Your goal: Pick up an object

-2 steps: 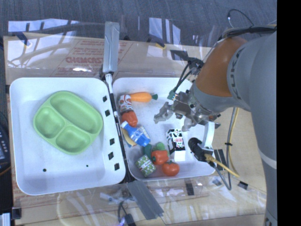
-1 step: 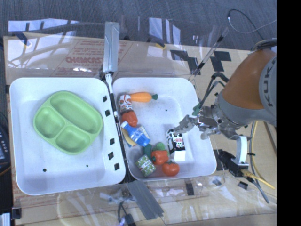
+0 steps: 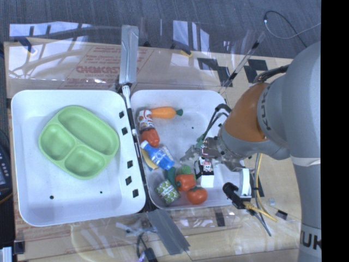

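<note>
Well, from the overhead camera the gripper (image 3: 200, 156) hung low inside the right bin (image 3: 188, 100), near its right side, with the grey arm (image 3: 283, 113) and its orange band (image 3: 245, 119) sweeping in from the right. I could not tell how wide the pincer stood or whether it had hold of anything; the wrist and its cables crowded that spot, and nothing showed plainly between its tips.

The things to choose from lay in a loose heap to the left of and below the pincer. Nearest were a red tomato-like piece (image 3: 185, 182) and a second red one (image 3: 197, 195) just beside it, both close under the pincer. A green, patterned piece (image 3: 167, 190) sat left of those. A blue bottle-like item (image 3: 160, 156) lay further left, at the pincer's own height, and an orange carrot (image 3: 163, 112) sat well apart near the bin's top. The green divided plate (image 3: 79, 142) rested alone in the left bin (image 3: 32, 201).

To my eye, the step in hand was settling onto one piece. Doing it well would mean centring over a single item, probably the nearer red one, dropping straight down, and closing only once the tips straddled it, since the neighbours touched and could get shoved or pinched along.
</note>
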Controlling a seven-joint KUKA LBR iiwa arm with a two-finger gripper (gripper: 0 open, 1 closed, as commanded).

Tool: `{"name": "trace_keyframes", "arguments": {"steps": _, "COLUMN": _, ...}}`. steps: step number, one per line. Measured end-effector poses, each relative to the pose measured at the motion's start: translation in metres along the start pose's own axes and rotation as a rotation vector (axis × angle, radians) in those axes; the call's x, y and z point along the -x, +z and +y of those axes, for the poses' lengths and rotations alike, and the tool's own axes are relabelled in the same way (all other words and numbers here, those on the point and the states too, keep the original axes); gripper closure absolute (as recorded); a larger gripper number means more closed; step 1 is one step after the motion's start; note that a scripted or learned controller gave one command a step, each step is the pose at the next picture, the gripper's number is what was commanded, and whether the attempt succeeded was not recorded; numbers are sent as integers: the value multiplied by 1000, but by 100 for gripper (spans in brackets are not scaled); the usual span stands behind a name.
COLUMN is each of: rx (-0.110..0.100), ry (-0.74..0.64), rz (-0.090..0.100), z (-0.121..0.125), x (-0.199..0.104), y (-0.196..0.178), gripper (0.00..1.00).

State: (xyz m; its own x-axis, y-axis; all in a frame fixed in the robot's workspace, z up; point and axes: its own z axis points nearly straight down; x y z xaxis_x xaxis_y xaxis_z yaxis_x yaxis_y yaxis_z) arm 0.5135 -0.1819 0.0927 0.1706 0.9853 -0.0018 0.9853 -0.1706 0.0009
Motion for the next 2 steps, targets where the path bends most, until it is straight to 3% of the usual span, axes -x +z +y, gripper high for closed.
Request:
{"name": "trace_keyframes", "arguments": {"steps": 1, "rx": -2, "ry": -2, "rz": 1, "z": 0, "x": 0, "y": -10, "gripper": 100}}
{"name": "trace_keyframes", "arguments": {"steps": 2, "rx": -4, "ry": 203, "rz": 2, "z": -8, "x": -22, "y": -108, "gripper": 100}}
